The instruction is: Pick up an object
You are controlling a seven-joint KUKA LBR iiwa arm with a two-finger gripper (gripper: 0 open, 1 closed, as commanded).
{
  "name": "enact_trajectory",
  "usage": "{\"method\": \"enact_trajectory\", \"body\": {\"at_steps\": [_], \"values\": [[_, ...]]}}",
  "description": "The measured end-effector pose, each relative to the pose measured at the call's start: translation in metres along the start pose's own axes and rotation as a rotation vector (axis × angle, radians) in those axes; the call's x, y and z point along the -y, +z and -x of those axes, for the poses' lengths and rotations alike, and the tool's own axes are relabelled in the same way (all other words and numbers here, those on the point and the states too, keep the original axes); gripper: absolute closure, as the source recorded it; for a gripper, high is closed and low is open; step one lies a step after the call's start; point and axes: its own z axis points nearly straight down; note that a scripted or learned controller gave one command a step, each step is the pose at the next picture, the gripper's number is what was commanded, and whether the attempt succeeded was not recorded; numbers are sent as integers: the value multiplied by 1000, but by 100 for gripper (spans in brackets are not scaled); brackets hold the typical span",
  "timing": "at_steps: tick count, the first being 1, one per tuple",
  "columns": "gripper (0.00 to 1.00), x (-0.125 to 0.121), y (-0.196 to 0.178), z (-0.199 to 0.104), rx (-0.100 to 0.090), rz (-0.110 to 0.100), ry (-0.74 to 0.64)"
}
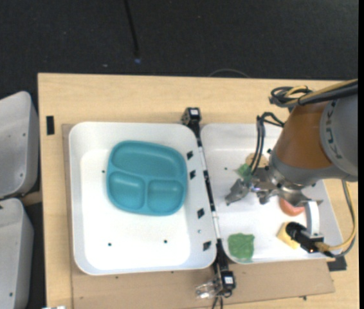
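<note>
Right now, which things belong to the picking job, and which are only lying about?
For the job: gripper, right bin under it, green lump, pink thing beside the arm.
Lying about: blue plate, left bin that holds it.

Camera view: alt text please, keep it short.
The gripper hangs over the right bin, which holds a green lump in its lower left corner. The left bin holds a teal divided plate.

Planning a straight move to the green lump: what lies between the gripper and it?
Nothing. In the camera view, only bare white floor of the right bin separates the gripper from the green lump.
</note>
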Motion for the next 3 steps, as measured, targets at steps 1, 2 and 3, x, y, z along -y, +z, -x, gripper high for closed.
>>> {"method": "enact_trajectory", "body": {"at_steps": [1,2,3], "values": [[0,0,42,1,0,1,-1],[100,-1,29,2,0,6,8],[100,0,-14,0,0,8,1]]}}
